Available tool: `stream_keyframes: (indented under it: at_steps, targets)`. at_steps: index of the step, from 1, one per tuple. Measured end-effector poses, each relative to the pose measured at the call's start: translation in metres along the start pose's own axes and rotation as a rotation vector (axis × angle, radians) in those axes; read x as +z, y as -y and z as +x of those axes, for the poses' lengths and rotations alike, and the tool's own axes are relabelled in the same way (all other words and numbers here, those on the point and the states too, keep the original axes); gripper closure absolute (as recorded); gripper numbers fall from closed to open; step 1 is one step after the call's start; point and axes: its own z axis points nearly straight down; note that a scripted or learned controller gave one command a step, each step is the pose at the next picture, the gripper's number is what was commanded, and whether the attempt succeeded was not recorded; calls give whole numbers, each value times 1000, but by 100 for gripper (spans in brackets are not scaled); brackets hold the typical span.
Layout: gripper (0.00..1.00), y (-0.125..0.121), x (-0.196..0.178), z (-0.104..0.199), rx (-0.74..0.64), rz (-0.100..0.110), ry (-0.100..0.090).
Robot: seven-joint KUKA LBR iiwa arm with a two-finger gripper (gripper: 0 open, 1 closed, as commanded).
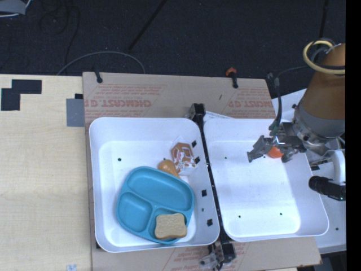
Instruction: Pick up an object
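Note:
My gripper (pixel 272 150) hangs over the right part of the right bin (pixel 254 230), below the arm's orange band. A small orange object (pixel 274 150) shows right at the gripper's grey tip. I cannot tell whether it is held or lies on the bin floor under the gripper. In the left bin (pixel 104 151) lies a blue divided plate (pixel 144 199) with a slice of bread (pixel 170 226) in its near compartment. A brown-and-white wrapped snack (pixel 183 154) and a small orange-tan lump (pixel 167 166) lie just beyond the plate.
A black divider (pixel 207 179) runs between the two bins. A black-tipped white fixture (pixel 327 186) sticks in at the right bin's right rim. Cardboard (pixel 158 97) lies under the bins, with a wooden bench top to the left.

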Motion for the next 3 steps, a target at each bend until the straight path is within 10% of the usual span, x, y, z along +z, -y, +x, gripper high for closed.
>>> stream_keyframes:
  at_steps: [1,3]
  targets:
    - [0,-2,-6,0,-2,-11,1]
    - [0,-6,101,1,-1,-7,0]
